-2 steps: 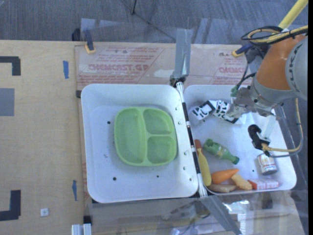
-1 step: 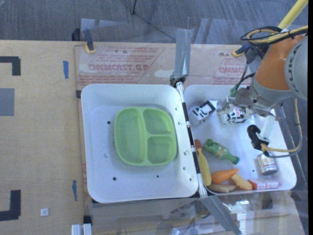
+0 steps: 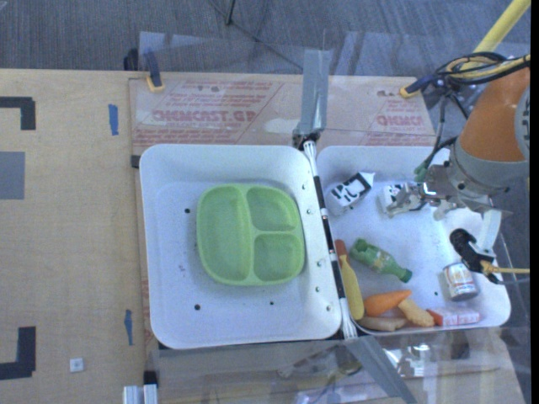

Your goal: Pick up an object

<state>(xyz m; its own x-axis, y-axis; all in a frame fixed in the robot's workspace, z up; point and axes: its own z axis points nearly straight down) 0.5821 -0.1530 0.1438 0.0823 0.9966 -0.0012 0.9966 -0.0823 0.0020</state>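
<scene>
Two white bins were seen side by side on the counter [image 3: 67, 225]. The left bin [image 3: 168, 310] was occupied by a green divided plate [image 3: 250, 234], laid flat near its middle. The arm [image 3: 493, 133] was extended in from the right, and the gripper [image 3: 406, 200] was placed low over the far part of the right bin [image 3: 498, 310]. Whether it was open or closed could not be told, and nothing could be made out in its grasp. Just to its left, a black-and-white box [image 3: 351, 189] was found near the bin's far left corner. A green bottle [image 3: 381, 260] was laid on its side near the middle of that bin, apart from the gripper. A yellow banana [image 3: 351, 289] was stretched along the bin's left wall. An orange carrot [image 3: 387, 301] was set near the front wall, and a pale sausage [image 3: 381, 323] was pressed against that wall just in front of it. A small metal can [image 3: 459, 281] was seen towards the right wall, well apart from the bottle. All of the loose things were left resting on the bin floor.
</scene>
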